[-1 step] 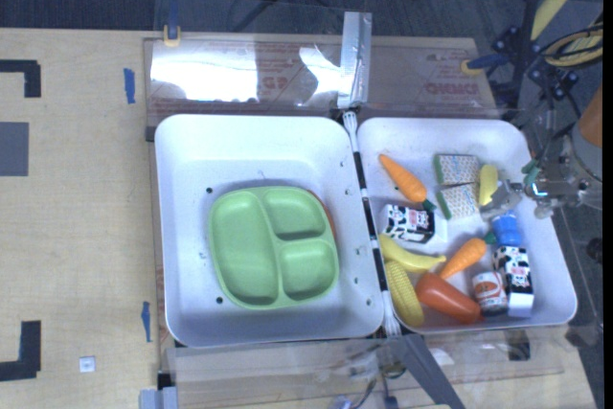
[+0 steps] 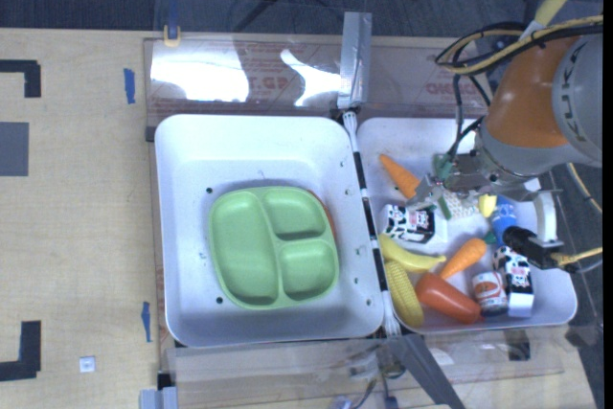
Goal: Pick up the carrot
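In the right bin (image 2: pixel 556 311), an orange carrot (image 2: pixel 398 175) lies near the back left, pointing toward the bin's corner. A second carrot-like orange piece (image 2: pixel 465 256) lies nearer the front, between a banana (image 2: pixel 410 255) and a cow-patterned carton (image 2: pixel 517 275). My gripper (image 2: pixel 448 185) hangs low over the middle of this bin, just right of the back carrot and touching or nearly touching its thick end. Nothing visibly sits in its grasp. The grey wrist with the orange band (image 2: pixel 527 101) rises behind it and hides part of the bin's back right.
A green divided plate (image 2: pixel 276 246) lies in the left bin (image 2: pixel 182 158). Around the carrots are another cow-patterned carton (image 2: pixel 410 223), a corn cob (image 2: pixel 404 294), a red pepper (image 2: pixel 446 300), a small can (image 2: pixel 487 287) and blue and yellow pieces (image 2: pixel 498 210). Cables (image 2: pixel 479 48) loop behind the arm.
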